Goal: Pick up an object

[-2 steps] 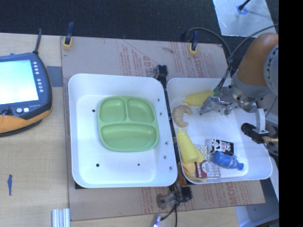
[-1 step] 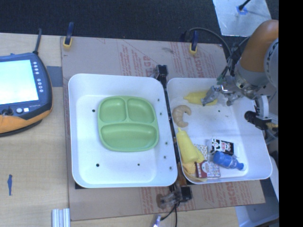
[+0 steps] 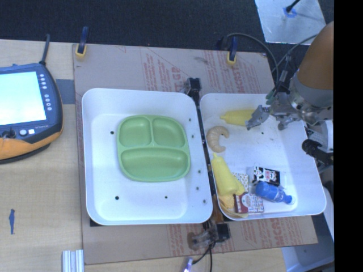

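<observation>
The right bin (image 3: 295, 152) holds a yellow banana-shaped piece (image 3: 237, 117) at its far side, a tan croissant-like piece (image 3: 217, 138), a long yellow piece (image 3: 225, 177), a small brown-and-white packet (image 3: 247, 203), a black-and-white carton (image 3: 266, 175) and a blue bottle (image 3: 272, 193). My gripper (image 3: 270, 118) hangs over the far right part of this bin, just right of the banana-shaped piece. Its fingers are spread apart with nothing between them.
The left bin (image 3: 96, 152) carries a green divided plate (image 3: 153, 148). A tablet-like pendant (image 3: 25, 103) lies on the bench at the far left. Clamps (image 3: 82, 49) hold the cardboard sheet at the back edge.
</observation>
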You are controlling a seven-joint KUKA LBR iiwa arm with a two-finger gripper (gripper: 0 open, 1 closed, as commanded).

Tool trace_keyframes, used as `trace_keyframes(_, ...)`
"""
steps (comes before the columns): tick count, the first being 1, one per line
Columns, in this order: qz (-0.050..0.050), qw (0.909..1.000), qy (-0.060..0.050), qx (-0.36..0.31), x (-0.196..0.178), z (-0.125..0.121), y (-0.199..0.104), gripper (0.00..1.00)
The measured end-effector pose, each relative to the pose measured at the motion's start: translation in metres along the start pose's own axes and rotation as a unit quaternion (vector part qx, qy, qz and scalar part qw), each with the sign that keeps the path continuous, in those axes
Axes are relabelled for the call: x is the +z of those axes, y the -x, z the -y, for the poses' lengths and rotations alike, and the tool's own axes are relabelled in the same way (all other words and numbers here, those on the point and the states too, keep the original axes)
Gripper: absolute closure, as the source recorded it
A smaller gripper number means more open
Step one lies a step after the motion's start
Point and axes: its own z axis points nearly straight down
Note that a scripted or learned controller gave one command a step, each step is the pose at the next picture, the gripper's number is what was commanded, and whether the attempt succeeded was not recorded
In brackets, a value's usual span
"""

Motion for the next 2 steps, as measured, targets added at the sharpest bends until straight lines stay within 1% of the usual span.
trace_keyframes(1, 0.0, 1.0, -0.007, -0.002, 0.095, -0.056, 0.003, 0.0)
trace_keyframes(2, -0.001, 1.0, -0.007, 0.0, 0.096, -0.056, 0.035, 0.0)
